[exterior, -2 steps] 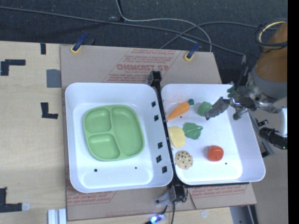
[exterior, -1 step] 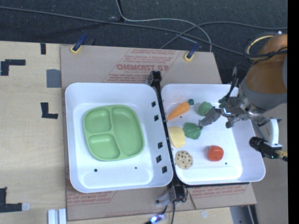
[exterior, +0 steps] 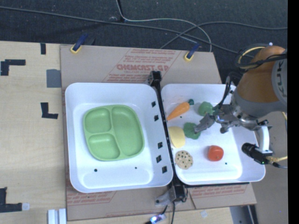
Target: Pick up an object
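Over the right bin [exterior: 243, 171], the gripper [exterior: 198, 126] reaches toward its left edge and touches a green toy vegetable [exterior: 190, 130] beside the yellow piece [exterior: 176, 136], though its grip state cannot be told.

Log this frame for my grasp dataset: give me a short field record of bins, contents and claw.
left bin: holds green tray
right bin: carrot, two green pieces, yellow item, cookie, tomato
claw: over right bin, beside the lower green piece
holding: nothing visibly between fingers
arm: enters from right
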`<control>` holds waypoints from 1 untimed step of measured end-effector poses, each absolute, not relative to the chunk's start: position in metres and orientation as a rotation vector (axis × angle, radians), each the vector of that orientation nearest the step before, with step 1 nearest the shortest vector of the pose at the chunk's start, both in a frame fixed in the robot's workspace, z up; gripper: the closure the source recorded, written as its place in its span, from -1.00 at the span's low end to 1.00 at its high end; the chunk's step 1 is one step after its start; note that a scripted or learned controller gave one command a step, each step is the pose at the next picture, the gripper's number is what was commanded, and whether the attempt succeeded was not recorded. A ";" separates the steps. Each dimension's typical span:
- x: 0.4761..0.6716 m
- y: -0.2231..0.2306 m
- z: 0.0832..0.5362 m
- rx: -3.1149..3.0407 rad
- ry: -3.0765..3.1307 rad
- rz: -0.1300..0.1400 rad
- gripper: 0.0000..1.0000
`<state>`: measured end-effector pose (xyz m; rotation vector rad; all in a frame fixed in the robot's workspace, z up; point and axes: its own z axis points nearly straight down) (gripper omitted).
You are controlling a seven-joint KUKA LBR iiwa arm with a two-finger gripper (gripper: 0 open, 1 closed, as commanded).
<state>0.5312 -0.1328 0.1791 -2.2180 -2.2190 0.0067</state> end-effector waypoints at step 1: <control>0.539 -0.131 0.129 -2.217 -2.220 0.006 -1.00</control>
